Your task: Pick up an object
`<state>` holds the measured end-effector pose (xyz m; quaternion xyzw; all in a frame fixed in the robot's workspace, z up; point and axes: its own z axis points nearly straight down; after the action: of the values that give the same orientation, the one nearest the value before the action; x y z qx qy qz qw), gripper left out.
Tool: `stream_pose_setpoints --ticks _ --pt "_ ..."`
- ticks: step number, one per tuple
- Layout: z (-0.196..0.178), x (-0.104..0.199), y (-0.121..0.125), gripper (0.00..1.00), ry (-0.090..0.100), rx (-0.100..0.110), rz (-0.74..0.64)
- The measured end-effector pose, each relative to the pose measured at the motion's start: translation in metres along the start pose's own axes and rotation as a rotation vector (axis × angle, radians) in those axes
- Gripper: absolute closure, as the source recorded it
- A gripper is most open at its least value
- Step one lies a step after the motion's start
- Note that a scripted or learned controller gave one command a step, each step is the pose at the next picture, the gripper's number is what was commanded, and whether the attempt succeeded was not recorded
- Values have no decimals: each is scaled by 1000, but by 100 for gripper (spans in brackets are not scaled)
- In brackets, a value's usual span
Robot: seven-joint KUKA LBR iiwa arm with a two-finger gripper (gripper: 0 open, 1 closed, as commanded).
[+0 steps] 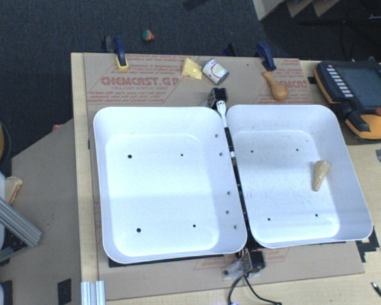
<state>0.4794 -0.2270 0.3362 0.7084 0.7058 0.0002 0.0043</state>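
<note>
Clearly, two shallow white bins sit side by side on the bench (178, 84), which is covered with brown cardboard carrying red printed letters. The left bin (114, 170) and the right bin (267, 132) touch along their inner edges, where a dark strip runs between them. Inside the right bin lies one small beige object (320, 174), long and a little tapered, resting near the right wall, about halfway down the bin. It lies almost upright in the view, slightly tilted.

Behind the bins, on the cardboard, there are a yellow piece (192, 69), just beside it a small white and grey box (215, 71), and further right a brown wooden piece with a round end (275, 87). Two blue clamps (120, 51) hold the back edge of the bench. A black and yellow control pendant (359, 94) rests at the right side. About the jaws I cannot tell whether they are spread or pressed together.
</note>
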Motion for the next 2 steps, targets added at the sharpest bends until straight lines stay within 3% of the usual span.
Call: stream_pose_setpoints --ticks 1,2 --pt "28 19 0 100 8 9 -5" --pt "-11 2 1 100 1 -1 -3"
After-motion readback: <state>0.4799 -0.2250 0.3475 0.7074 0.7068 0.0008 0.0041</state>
